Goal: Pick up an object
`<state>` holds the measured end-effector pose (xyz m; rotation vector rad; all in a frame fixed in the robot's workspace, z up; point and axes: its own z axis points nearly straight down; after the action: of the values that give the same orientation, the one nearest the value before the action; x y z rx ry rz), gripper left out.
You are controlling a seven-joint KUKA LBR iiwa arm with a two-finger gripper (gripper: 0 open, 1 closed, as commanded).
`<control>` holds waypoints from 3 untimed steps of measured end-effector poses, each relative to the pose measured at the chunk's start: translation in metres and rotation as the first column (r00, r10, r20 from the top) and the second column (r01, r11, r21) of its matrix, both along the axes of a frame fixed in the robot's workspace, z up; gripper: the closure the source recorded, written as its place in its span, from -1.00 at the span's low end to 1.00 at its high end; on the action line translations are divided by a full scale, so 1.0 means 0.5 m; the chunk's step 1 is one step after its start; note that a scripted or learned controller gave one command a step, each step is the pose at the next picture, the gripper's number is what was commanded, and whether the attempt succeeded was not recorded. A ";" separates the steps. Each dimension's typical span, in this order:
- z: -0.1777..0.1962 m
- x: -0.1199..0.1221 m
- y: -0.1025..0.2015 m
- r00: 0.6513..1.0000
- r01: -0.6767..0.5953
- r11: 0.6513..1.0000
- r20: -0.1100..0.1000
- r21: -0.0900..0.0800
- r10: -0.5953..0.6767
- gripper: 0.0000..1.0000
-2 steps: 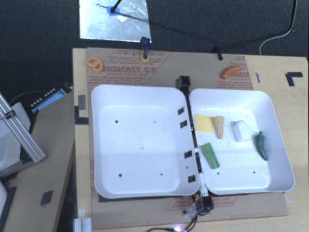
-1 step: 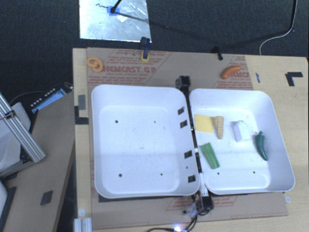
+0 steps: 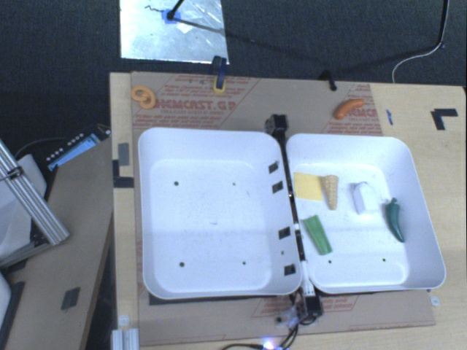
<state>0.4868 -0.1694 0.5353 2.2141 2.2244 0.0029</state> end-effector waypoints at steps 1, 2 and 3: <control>0.000 0.000 0.032 1.000 0.000 1.000 0.000 0.000 0.000 1.00; 0.000 0.001 0.086 1.000 -0.002 1.000 0.001 0.000 0.002 1.00; 0.000 0.000 0.119 1.000 -0.001 1.000 0.000 0.001 0.001 1.00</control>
<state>0.4869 -0.1097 0.5353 2.2133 2.2257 0.0039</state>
